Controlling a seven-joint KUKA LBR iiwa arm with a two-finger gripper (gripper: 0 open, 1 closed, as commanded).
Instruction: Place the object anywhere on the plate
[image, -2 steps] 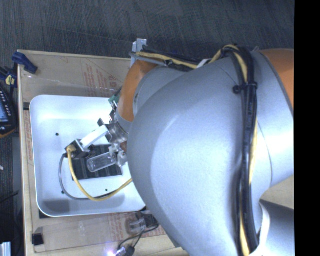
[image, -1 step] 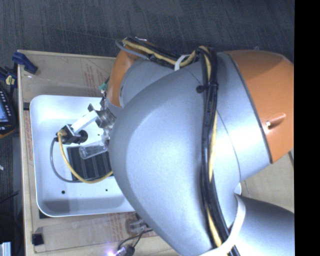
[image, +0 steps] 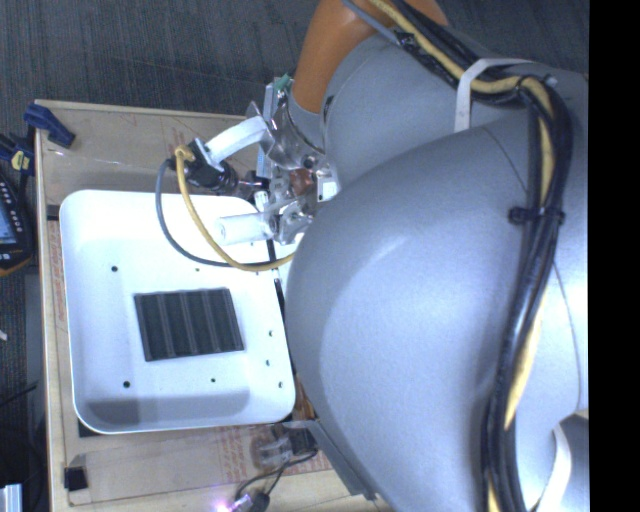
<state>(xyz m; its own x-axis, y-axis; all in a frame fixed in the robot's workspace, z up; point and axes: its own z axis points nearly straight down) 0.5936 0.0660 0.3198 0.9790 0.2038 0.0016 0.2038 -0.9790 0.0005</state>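
**Hand over the bin's far edge**

Here my hand (image: 285, 195) hangs above the upper right rim of the left white bin (image: 100, 215), my grey arm (image: 440, 290) covering everything to the right. Whether it is open or closed I cannot tell. A dark ribbed rectangle (image: 190, 324) lies flat on the bin floor. A yellow cable (image: 205, 232) loops beside my wrist above the tabletop (image: 150, 130).

Smooth, glossy white plastic bin (image: 90, 300) — matt grey arm shell (image: 420, 330) — pale wooden bench (image: 150, 470).
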